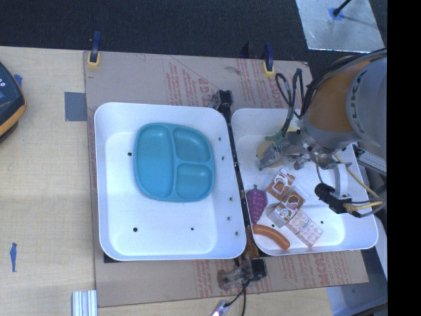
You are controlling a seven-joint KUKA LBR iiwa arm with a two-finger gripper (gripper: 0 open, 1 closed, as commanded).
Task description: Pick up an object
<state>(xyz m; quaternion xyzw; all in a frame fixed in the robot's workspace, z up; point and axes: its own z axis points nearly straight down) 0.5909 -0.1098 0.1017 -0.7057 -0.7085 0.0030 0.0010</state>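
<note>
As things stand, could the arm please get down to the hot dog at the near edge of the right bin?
Probably yes. The hot dog lies uncovered near the right bin's front rim, with the purple grapes close beside it; the gripper is over the same bin.

Two bins side by side on cardboard sheet (191, 78) on tabletop (39, 196). Left bin (112, 236): divided plate (174, 162) in far half. Right bin (358, 239): toy grapes (256, 204) by left wall, toy hot dog (271, 236) at near edge, two small cartons (281, 186) mid-bin, flat packet (304, 228) right of hot dog. Arm (342, 107) over right bin's far right part. Handheld device (9, 101) at tabletop's left edge.
</note>
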